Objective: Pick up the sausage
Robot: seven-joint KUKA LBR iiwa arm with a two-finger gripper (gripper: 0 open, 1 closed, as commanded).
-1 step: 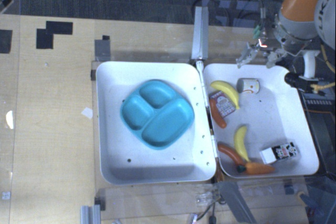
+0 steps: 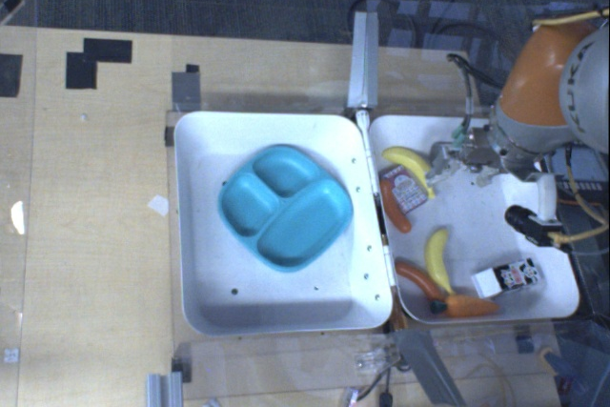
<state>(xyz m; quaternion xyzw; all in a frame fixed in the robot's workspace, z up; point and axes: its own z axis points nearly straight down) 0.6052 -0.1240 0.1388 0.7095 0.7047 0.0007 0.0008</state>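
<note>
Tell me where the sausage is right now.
The sausage lies in the right bin, near its front left corner, just left of the lower banana and beside the carrot.

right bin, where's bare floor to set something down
Bare floor lies mid right bin, between the tool and the box. Its left edge is crowded: bananas, a packet, sausages, a carrot.

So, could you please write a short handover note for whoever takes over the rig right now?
Gripper: over the right bin's upper part, beside the upper banana; nothing visibly held, finger state unclear.
Sausages: one by the divider under a small packet, another at the bottom near the carrot.
Left bin: blue divided plate.
Done: nothing lifted.
Left: grasp and raise a sausage.
</note>
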